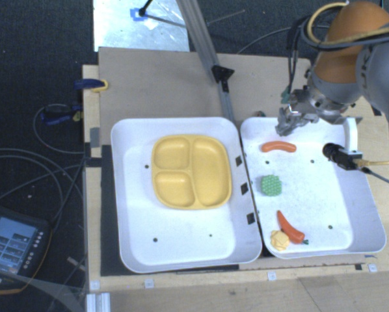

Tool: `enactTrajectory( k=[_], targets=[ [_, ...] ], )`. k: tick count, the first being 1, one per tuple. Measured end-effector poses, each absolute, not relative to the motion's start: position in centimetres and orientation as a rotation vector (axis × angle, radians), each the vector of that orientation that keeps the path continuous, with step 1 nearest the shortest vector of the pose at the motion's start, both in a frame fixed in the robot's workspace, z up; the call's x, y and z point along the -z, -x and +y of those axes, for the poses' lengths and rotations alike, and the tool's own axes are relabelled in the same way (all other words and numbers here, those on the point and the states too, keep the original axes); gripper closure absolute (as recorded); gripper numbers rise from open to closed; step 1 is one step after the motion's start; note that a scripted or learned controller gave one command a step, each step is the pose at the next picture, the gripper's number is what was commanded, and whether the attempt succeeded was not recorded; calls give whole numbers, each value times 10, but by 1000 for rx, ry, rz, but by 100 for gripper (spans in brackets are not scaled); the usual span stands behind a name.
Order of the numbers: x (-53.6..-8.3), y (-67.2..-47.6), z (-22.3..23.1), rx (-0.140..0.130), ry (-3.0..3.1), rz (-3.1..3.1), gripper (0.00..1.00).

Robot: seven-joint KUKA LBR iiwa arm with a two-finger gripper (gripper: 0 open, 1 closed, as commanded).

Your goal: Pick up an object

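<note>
A yellow divided plate (185,171) lies in the left bin (133,239). To the plate's right, in the right bin (363,213), are a green ball (270,185), a carrot (290,227) with a yellow piece (280,240) and a sausage (278,147). The gripper (287,125) hangs just above the sausage, holding nothing; its spread I cannot tell.

We count two white bins: the left bin (136,239) and the right bin (357,220). We see one yellow divided plate (189,171), one sausage (278,147), one green ball (270,185), one carrot (290,226), and one small yellow item (280,240).
</note>
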State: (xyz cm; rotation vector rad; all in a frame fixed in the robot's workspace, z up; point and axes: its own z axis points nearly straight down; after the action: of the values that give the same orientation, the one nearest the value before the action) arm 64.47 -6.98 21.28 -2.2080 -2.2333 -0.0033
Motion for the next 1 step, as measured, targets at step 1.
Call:
enactTrajectory(
  k=[1],
  targets=[
    [-221, -647, -25, 5, 2209, -2234, 100]
  ],
)
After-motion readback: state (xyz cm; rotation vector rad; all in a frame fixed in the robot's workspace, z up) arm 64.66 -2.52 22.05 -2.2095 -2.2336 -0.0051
